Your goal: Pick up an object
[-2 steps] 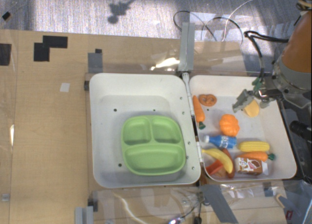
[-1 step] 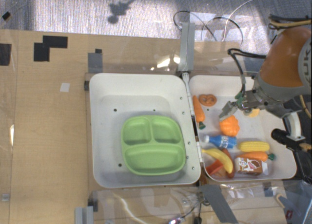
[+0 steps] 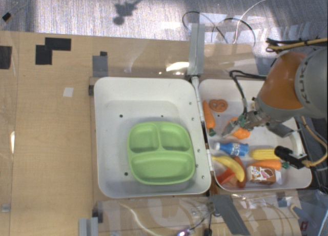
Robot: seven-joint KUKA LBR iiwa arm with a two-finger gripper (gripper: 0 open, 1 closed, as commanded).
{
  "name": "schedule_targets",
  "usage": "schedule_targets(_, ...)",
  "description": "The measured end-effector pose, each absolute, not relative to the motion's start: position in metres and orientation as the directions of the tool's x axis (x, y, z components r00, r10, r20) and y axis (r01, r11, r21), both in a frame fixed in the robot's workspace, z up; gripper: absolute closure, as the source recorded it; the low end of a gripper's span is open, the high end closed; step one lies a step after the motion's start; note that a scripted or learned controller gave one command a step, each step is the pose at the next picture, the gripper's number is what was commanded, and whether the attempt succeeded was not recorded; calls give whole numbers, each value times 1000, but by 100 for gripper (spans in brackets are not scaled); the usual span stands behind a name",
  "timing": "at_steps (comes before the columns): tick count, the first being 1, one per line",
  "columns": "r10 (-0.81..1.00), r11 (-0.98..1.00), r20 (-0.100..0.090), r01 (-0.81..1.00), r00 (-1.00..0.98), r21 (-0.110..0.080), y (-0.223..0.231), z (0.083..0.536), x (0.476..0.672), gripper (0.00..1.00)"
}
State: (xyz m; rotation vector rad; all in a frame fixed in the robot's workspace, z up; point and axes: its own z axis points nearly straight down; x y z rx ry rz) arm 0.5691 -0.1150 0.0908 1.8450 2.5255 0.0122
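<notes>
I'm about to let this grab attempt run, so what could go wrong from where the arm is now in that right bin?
1. The gripper sits low among crowded toys, by an orange piece and a carrot; it may nudge them rather than grasp one.
2. The blue bottle, banana and corn lie close together, so a grab might catch two.
3. The bin wall is near and could block the fingers.

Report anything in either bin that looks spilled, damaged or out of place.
Nothing stands out. The green three-compartment plastic plate lies flat in the left white bin. The toy foods in the right white bin lie jumbled, including a yellow banana and an orange carrot, but stay inside its walls.
</notes>
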Motion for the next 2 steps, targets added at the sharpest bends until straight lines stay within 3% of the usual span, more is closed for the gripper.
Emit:
schedule_targets(1, 952, 306, -7, 952, -306, 20, -114, 102, 571, 100)
schedule_targets(2, 979, 204, -1, 979, -204, 7, -54, 228, 600, 100)
